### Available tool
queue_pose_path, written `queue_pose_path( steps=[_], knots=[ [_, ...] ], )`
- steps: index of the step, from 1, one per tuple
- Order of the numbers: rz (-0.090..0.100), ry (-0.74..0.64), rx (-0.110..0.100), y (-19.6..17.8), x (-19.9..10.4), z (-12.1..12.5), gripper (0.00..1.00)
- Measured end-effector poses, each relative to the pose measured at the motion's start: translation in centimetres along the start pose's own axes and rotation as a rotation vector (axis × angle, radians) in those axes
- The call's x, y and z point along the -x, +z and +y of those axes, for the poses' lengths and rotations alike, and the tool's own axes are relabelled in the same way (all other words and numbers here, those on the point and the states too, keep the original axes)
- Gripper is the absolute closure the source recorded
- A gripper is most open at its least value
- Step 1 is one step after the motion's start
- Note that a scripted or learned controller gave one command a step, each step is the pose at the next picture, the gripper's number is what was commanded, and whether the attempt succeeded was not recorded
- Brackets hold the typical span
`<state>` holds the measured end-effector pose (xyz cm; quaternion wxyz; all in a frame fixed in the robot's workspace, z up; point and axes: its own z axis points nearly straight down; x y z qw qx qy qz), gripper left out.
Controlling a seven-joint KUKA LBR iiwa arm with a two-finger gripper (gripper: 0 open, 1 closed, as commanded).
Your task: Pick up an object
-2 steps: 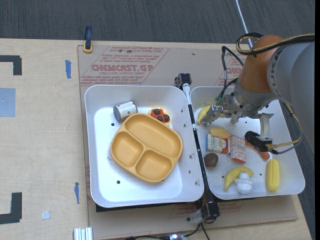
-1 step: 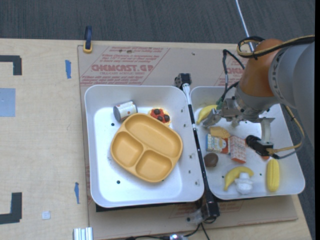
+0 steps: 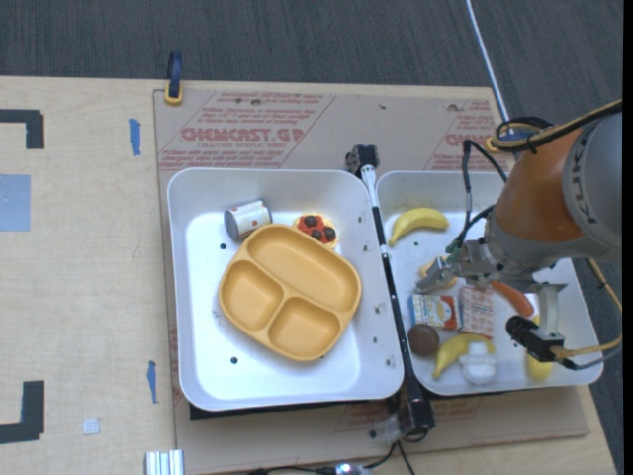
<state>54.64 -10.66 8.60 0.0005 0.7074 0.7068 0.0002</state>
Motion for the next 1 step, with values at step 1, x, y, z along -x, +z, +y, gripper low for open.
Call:
queue_pose_path(
  steps=[1],
  knots=[
    [0.0, -0.001, 0.003, -0.02, -1.18, -0.09, 0.0]
  ],
)
